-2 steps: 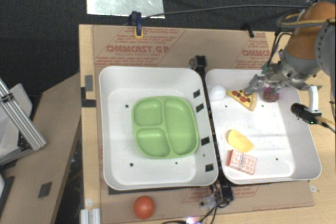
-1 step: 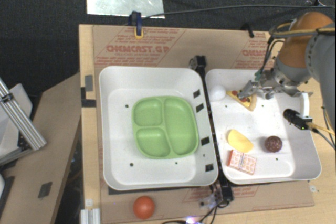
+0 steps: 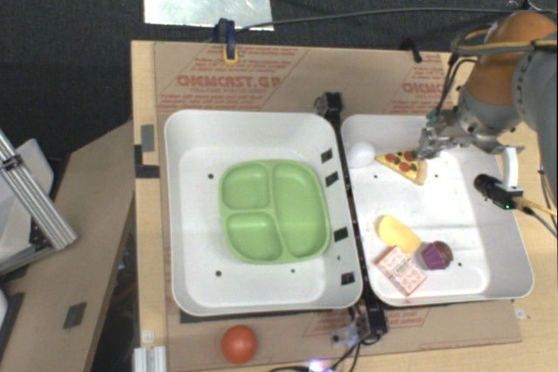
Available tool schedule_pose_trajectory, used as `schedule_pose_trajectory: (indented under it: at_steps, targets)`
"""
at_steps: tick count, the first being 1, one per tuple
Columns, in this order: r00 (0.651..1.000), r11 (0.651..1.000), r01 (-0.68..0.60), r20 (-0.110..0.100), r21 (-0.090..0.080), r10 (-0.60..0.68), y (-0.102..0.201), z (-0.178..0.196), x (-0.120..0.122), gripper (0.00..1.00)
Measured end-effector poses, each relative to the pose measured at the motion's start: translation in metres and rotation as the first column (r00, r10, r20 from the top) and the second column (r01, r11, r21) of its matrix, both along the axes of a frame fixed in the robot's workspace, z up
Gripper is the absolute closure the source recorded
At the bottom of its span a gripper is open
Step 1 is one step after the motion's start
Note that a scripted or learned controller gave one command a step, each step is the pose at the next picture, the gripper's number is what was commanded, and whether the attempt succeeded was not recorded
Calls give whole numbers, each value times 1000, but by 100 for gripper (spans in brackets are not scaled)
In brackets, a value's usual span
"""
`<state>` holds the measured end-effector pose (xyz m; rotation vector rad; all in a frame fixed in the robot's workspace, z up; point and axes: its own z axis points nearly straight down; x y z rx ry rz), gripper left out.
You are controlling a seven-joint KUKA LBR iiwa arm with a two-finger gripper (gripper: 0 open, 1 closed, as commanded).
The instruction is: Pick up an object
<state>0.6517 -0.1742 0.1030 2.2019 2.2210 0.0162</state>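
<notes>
The right bin [image 3: 506, 261] holds a pizza slice toy [image 3: 404, 164] near its far side, a white ball [image 3: 362, 155] at the far left corner, a yellow piece [image 3: 398, 232], a pink checkered block [image 3: 401, 269] and a purple piece [image 3: 436, 254]. My gripper [image 3: 430, 145] hangs over the far part of this bin, its tip right at the right end of the pizza slice. Whether anything sits between the fingers is hidden at this size.
The left bin [image 3: 192, 187] carries a green divided tray [image 3: 274, 210]. An orange ball [image 3: 238, 342] lies on the bench in front of the bins. A blue clamp [image 3: 227, 37] stands on the cardboard's far edge.
</notes>
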Motion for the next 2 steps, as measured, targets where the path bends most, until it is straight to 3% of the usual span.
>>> schedule_pose_trajectory:
  at_steps: [2]
  targets:
    - [1000,1000,3,-8,0,-3,-8,129,6,100]
